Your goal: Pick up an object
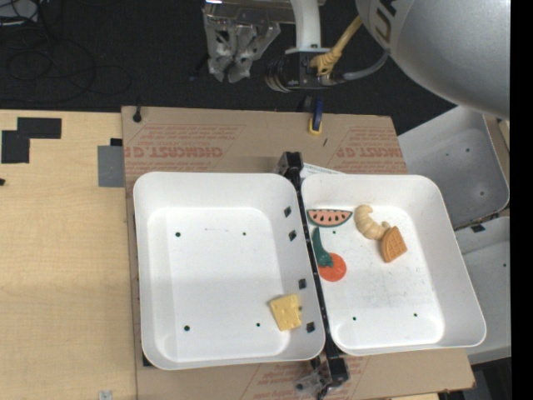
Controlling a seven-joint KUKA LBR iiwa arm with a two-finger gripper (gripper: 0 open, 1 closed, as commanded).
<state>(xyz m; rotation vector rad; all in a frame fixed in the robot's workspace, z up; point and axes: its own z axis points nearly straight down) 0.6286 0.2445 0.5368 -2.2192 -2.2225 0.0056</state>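
My gripper hangs high above the bench, beyond the far edge of the bins, well away from every object. The left bin holds a yellow cheese piece near its front right corner. In the right bin lie a watermelon slice, a pale croissant, a tan cracker just right of the croissant, and a red fruit with a green stalk close to the bin's left wall.
Both bins rest on a cardboard sheet over the wooden bench. A black clamp strip runs between the bins. The big grey arm body fills the upper right. Cables dangle by the wrist.
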